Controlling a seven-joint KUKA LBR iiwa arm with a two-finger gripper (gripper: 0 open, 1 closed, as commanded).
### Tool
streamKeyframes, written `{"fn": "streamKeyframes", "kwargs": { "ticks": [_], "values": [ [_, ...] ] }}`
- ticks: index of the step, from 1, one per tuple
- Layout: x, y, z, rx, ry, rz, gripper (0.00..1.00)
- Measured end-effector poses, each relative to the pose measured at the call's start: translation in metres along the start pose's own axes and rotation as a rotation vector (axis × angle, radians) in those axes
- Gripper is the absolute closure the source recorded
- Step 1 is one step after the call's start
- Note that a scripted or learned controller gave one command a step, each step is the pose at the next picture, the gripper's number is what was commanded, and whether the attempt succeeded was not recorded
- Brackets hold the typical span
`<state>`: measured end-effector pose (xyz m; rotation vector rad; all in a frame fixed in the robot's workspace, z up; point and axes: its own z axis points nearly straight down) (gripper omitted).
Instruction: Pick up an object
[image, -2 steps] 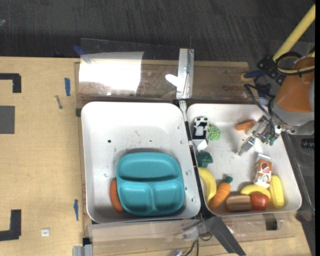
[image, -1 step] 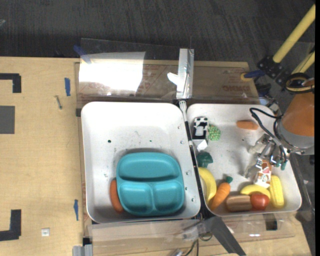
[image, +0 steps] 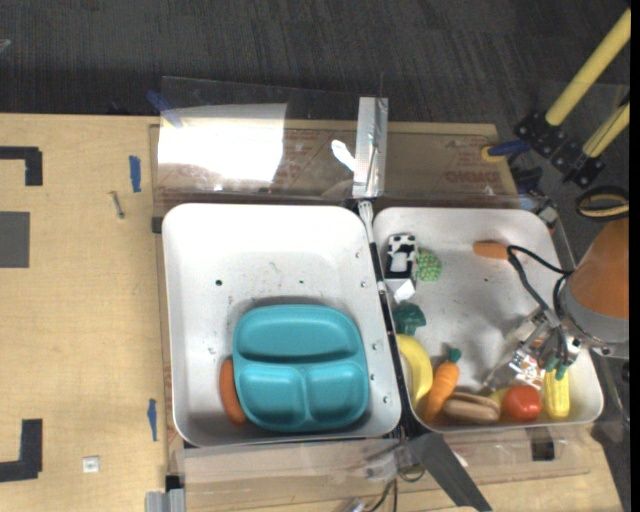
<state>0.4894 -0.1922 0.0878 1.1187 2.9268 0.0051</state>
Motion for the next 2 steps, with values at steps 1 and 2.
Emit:
{"fn": "streamKeyframes", "kwargs": {
  "ticks": [1,2],
  "values": [
    [-0.002,0.002,-0.011,-0.003,-0.006,-0.002,1.0],
    [-0.065,0.036,-0.173,0.0,-0.008,-0.135,1.0]
  ]
}}
